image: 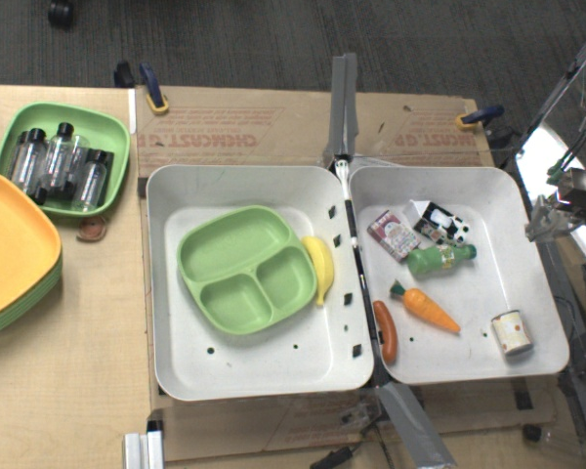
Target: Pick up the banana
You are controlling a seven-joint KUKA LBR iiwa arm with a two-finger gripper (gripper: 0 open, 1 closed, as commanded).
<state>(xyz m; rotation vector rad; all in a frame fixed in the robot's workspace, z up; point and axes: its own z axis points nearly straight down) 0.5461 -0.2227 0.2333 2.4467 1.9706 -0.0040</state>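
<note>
**Banana untouched, approach not yet begun**

Banana [319, 268] lies in the left bin [176, 360], near that bin's right wall. It rests tight against the right edge of the green divided plate [246, 272], touching it or nearly so, long axis running roughly top to bottom in the view. Nothing sits on top of it.

Right bin [542, 355] holds the clutter: a carrot [430, 307], a green bottle [439, 258], a small pink packet [393, 234], a black-and-white item [438, 223] (too small to name), a red sausage-shaped piece [386, 331] by the left wall, and a small tan can [511, 333]. All well apart from the banana.

Arm: some grey metal structure shows at the far right edge of the view, beyond the right bin. Cannot tell how the gripper stands or whether it has hold of anything; nothing there looks like the banana, which is plainly still in its bin.

Step in hand, by my reading: the very start, reach not yet made. The task is wholly undone.

Next move calls for crossing over the right bin and its divider to the left bin, then coming down over the banana's middle. The squeeze is the awkward part: plate rim on one side, bin wall near on the other. Closing across the fruit's short width looks most workable, though a finger may catch the plate rim and nudge it.
</note>
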